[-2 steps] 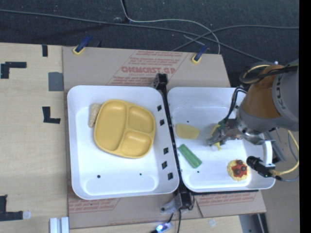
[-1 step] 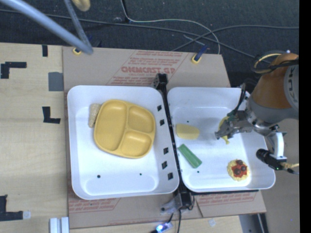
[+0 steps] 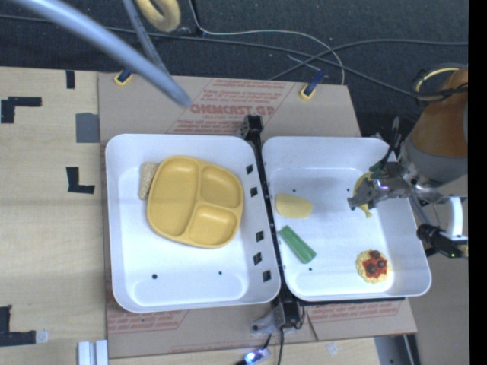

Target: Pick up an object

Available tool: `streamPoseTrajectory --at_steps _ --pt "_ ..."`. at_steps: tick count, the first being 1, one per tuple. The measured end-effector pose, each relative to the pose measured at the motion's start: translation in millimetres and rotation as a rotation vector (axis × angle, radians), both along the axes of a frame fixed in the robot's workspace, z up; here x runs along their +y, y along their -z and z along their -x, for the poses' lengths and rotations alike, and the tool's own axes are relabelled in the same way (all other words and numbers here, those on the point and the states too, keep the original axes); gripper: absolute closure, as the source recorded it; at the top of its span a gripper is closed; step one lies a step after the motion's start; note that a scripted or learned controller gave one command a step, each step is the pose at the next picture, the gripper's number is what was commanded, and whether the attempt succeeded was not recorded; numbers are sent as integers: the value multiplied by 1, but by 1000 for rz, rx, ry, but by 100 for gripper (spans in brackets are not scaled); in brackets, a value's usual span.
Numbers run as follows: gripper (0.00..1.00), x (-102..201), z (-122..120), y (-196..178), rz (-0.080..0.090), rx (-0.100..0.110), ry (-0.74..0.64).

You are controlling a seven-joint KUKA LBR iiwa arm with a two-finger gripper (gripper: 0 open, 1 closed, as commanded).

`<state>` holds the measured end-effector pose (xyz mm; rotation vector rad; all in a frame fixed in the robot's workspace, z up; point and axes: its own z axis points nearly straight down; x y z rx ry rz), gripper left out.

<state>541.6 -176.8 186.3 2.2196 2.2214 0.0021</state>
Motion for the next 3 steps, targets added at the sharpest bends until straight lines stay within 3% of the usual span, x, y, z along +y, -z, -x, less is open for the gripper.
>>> streamPoseTrajectory --at_steps 1,3 --pt "100 7 1 -60 1 -2 -2" --pt "100 110 0 -54 0 4 -2"
